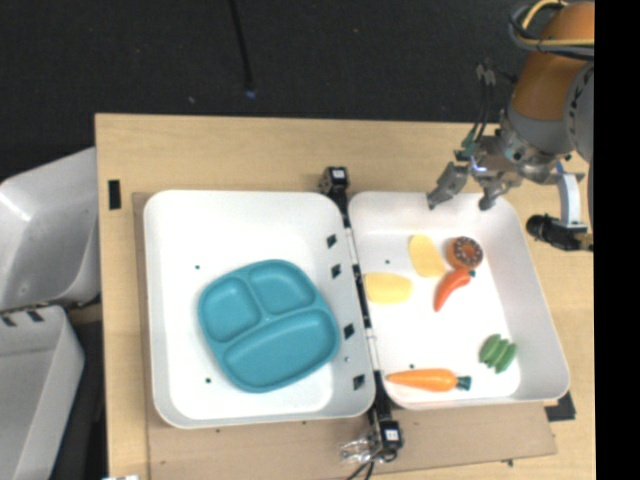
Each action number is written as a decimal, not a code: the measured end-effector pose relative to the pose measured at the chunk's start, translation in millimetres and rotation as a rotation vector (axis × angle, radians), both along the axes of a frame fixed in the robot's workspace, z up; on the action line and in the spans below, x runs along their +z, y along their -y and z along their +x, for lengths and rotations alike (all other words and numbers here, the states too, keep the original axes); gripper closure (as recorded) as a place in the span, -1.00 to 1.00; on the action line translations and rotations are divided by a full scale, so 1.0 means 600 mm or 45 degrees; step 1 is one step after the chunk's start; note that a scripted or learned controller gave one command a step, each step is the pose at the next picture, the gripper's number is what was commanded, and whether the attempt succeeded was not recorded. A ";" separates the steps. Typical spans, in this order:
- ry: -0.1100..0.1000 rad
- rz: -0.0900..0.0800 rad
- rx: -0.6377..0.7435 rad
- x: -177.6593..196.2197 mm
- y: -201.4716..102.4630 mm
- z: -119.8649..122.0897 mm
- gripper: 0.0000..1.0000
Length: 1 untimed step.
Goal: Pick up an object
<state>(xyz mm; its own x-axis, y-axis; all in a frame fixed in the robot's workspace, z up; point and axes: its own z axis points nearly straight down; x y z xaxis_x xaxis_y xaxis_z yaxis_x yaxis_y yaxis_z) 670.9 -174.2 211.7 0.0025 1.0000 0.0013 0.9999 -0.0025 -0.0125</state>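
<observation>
My gripper hangs open over the far edge of the right bin, with nothing between its two dark fingers. Below it in that bin lie a pale yellow piece, a brown round piece and a red chili pepper. A yellow lemon-like piece lies nearer the bin's left wall. A green piece and an orange carrot lie towards the bin's near side.
The left bin holds a teal divided plate. Black clips sit along the seam between the bins. A white object stands left of the bench.
</observation>
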 end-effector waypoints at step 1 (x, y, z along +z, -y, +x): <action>0.018 -0.004 0.005 0.017 -0.001 0.005 -1.00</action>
